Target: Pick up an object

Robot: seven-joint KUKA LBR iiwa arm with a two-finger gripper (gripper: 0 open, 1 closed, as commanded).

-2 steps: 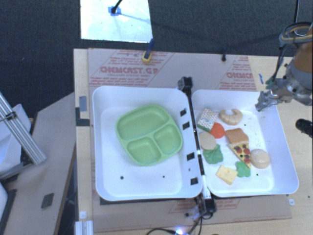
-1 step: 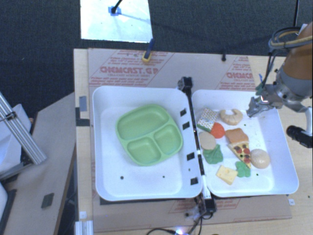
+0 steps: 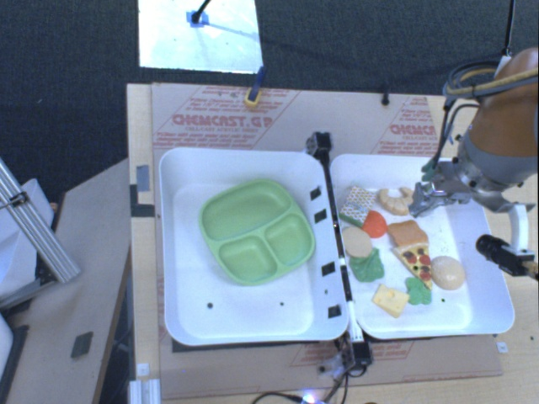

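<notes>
Grey arm's end effector (image 3: 418, 199) hovers beside the croissant (image 3: 392, 199); its opening can't be told

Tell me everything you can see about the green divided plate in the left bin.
The green divided plate is pale green and looks like smooth plastic, with rounded corners and a raised rim. Ridges split it into three compartments: one large one across the far side and two smaller ones nearer the camera. It lies flat and right side up, turned at a slight angle, near the middle of the left white bin. Nothing sits in it, and it touches only the bin floor. The toy food and the tool are over in the right bin.
</notes>
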